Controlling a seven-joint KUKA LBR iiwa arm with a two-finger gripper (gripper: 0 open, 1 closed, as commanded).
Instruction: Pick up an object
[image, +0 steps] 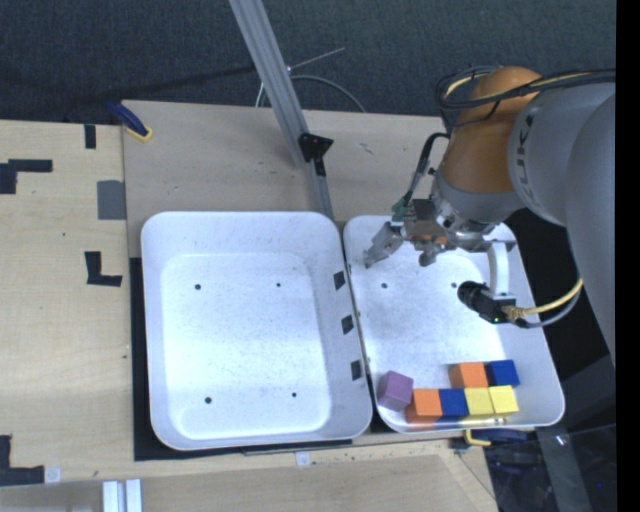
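A: Where is the gripper (403, 252) in the camera view?

B: Over the far end of the right bin (420, 320), hanging from the grey arm (560, 140) with its orange band (485, 130). Its two fingers (378, 246) are spread apart, with nothing between them.

A: And the blocks?

B: All well apart from the fingers, clustered at the bin's near end. A purple block (397, 388) lies nearest the fingers, just beside an orange block (427, 402). Past that run a blue block (453, 402), two yellow blocks (491, 401), a second orange block (468, 376) and another blue block (502, 373), packed touching in two short rows.

A: The other bin?

B: The left bin (240, 330) sits beside the fingers on the tabletop (60, 330), across the shared rim.
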